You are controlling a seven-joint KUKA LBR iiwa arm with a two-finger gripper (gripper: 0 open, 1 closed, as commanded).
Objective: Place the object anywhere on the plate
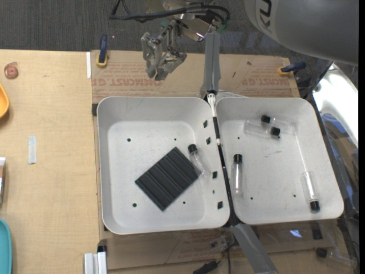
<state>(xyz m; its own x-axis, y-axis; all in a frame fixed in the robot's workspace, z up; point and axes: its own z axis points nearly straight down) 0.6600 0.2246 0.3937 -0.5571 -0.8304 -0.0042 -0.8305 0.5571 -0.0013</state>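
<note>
Here, line by line:
Gripper [162,59]: top centre of the frame, above the cardboard [188,76] behind the bins; nothing is visibly between its fingers, and how far apart they are I cannot tell.
Arm [308,10]: upper right, grey, with part of a name readable, "KU".
Left bin [105,170]: a dark ribbed plate [167,178] lies tilted at its middle; a clear tube with a black cap [195,157] touches the plate's upper right edge.
Right bin [328,153]: four more capped tubes, two near the top [268,125], one by the left wall [236,173], one at lower right [309,190].
Cardboard writing: red print, not readable.
Clamps: one blue and yellow [103,50] at upper left of the cardboard, one at upper right [291,69].
</note>
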